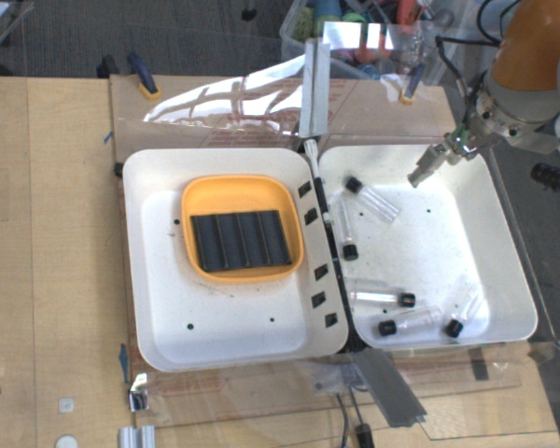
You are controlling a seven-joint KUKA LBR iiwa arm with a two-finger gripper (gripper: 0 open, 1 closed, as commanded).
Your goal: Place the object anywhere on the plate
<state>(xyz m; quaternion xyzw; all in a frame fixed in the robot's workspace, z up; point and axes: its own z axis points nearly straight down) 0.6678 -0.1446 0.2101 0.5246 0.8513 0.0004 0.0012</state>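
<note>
A: Where is the gripper point(427, 169) sitting?

B: It is hanging over the upper part of the right bin point(504, 241), above bare floor, touching nothing. Nothing is showing between its fingers; how wide they are standing, I cannot tell.

A: And the task items?

B: The plate point(240, 194) is lying in the left bin point(159, 315), carrying a black ridged block point(240, 240). Clear black-capped tubes point(383, 298) are lying scattered in the right bin, well apart from the plate.
</note>
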